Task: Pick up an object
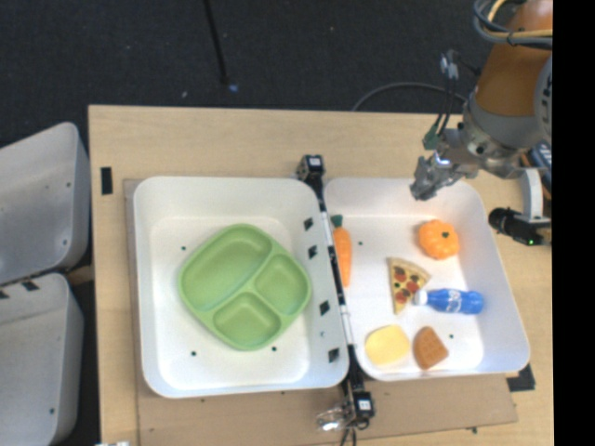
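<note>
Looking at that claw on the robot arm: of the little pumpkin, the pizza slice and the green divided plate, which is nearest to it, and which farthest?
Measured from the gripper at the right bin's far edge:
1. The pumpkin, in the right bin, just below the gripper in the camera view.
2. The pizza slice, further down in the same bin, near its middle.
3. The green divided plate, away in the left bin.

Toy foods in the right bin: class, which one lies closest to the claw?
The orange pumpkin, at the bin's far side just below the claw. The pizza slice, carrot, blue bottle and the rest lie farther off.
</note>
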